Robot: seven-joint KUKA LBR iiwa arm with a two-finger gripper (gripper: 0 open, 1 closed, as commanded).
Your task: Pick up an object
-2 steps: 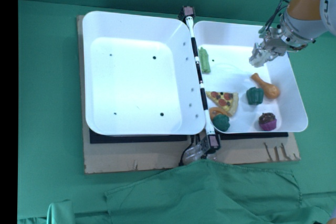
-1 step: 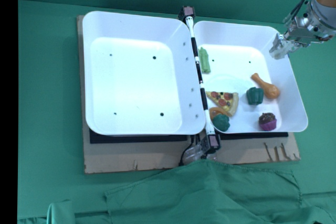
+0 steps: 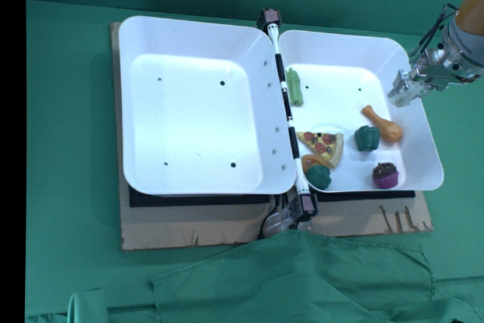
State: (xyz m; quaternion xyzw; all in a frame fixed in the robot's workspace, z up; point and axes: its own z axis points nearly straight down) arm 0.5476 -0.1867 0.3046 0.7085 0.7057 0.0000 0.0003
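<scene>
The drumstick (image 3: 383, 125) lies in the right bin (image 3: 423, 155) just below the gripper (image 3: 401, 91), whose grip state I cannot tell, and it looks like light, stiff, smooth plastic, best pinched across its thick rounded end, not the thin handle.

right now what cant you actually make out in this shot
- Gripper, camera view: too small and blurred to tell how its fingers stand.
- Arm: cut off by the right edge above the orange band.
- Orange piece in the right bin: partly covered by the pizza slice and the dark green toy, so its shape is unclear.
- Purple-cupped toy: too small to identify surely.
</scene>
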